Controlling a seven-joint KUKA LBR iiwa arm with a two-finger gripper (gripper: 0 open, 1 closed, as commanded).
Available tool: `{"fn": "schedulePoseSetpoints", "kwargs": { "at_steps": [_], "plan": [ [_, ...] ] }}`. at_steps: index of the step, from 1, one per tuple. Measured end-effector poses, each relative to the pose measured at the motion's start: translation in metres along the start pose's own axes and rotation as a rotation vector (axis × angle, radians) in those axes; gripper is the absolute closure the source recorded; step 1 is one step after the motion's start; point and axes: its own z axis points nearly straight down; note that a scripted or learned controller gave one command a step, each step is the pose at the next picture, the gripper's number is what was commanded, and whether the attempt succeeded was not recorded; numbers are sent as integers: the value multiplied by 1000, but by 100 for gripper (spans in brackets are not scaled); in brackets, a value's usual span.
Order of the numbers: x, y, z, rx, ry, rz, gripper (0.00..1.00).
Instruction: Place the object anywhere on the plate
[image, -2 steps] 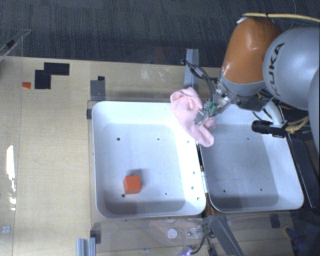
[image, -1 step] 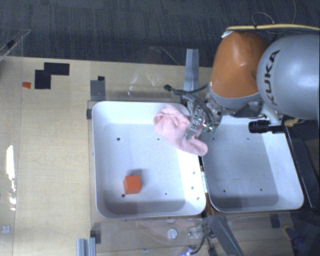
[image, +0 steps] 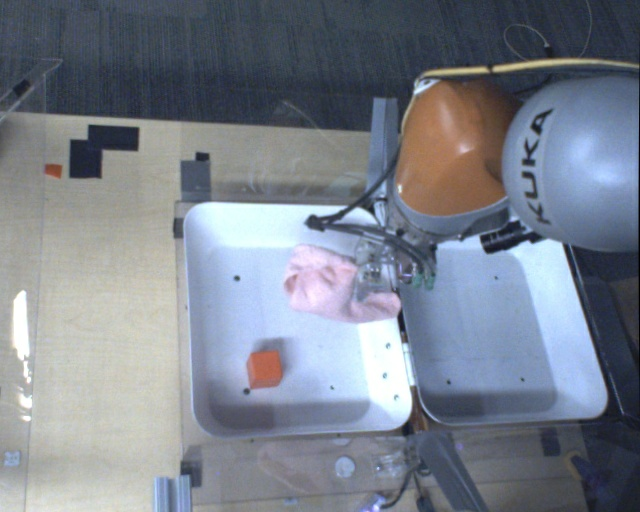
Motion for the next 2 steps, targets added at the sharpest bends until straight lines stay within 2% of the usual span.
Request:
{"fn": "schedulePoseSetpoints", "kwargs": {
  "at_steps": [1,2],
  "plan": [
    [39,27,-11,0,0,-71,100],
    [39,27,-11,0,-1,-71,0]
  ]
}}
